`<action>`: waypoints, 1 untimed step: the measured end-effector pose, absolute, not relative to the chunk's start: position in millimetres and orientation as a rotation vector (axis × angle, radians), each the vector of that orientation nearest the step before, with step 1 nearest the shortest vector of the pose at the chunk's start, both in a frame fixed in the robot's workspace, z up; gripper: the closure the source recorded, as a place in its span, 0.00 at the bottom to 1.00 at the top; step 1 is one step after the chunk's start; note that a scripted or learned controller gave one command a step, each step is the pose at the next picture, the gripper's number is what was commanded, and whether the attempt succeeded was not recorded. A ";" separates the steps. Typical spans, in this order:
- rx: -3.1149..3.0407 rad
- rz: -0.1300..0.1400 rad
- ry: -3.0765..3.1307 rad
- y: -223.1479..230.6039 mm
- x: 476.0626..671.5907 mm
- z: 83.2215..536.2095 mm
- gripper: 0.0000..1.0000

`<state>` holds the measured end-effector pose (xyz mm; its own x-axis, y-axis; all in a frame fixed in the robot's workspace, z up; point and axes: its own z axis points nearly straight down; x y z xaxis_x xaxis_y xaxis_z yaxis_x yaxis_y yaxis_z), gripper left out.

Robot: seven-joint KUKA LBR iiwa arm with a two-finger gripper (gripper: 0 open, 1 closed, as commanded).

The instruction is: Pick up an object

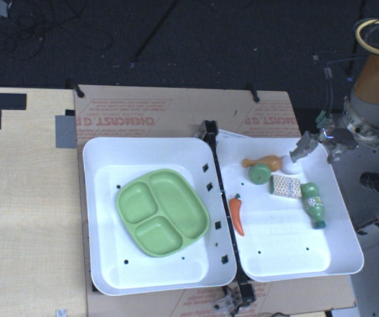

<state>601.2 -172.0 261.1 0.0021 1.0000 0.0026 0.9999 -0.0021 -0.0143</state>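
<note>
The right bin holds an orange carrot near its left wall. Toward the back lie an orange drumstick-shaped toy and a green round toy touching it. A small patterned box sits beside a green bottle on the right. My gripper hovers over the bin's back right corner, just right of the orange toy and above the box. It is open, its two grey fingers spread with nothing between them.
In the left bin lies a green divided plate. Black clips run along the divider between the bins. Cardboard lies under both bins, with a wooden bench top to the left.
</note>
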 end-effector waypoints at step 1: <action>-2.220 0.002 -2.220 -171.9 603.2 268.6 0.00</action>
